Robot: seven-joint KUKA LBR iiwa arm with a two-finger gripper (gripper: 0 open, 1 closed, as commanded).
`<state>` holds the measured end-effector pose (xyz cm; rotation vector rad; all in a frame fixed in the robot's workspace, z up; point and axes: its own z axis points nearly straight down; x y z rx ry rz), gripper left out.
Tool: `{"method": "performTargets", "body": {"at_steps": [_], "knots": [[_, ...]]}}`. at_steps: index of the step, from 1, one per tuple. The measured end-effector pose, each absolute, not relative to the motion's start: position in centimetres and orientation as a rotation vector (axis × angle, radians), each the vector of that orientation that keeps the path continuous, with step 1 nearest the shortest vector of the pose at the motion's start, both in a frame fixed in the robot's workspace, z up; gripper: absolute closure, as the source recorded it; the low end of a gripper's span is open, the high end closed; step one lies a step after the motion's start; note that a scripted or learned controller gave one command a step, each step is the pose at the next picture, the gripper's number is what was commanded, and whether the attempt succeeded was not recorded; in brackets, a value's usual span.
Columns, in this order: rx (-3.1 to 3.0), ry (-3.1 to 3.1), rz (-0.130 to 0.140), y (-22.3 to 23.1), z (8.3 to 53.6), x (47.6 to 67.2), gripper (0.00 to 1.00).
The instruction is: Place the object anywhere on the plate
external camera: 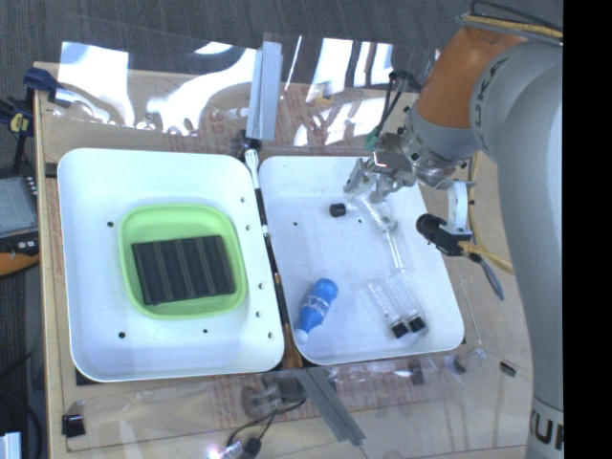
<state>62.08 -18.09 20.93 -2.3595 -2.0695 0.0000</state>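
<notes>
near the front edge of the right bin (316,352) lies a blue bottle (317,304) on its side, white cap end toward the bin's front-left corner, body resting on the bin floor. just right of it sits a clear plastic piece with two black ends (397,306), also on the floor, near the bottle but apart from it. a small black cap-like item (338,210) lies farther back in the same bin, well apart from both.

left bin (86,256) holds the green plate (182,228), with a dark ribbed insert (182,268) at its centre. nothing else lies on the plate.

gripper (371,185) is at the back of the right bin, below the grey arm (516,113) with its orange band. fingers point down toward the bin floor, close to the small black item but not on it. whether they are spread or closed: cannot tell, the metalwork is too cluttered and small to read. no object visible between them.

status, as judged: task not begun in effect. no object lifted, none on the plate. which object is intended is not stated; bottle looks the likeliest candidate, small black item is nearest the gripper. remaining: grasp, lift, carry across the divider between bins, release over the green plate.
</notes>
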Motion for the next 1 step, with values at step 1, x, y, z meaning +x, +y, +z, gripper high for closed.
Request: {"method": "performTargets", "body": {"at_steps": [1], "knots": [[-2.359,-2.070,0.000,-18.09,20.93,62.09,0.00]]}}
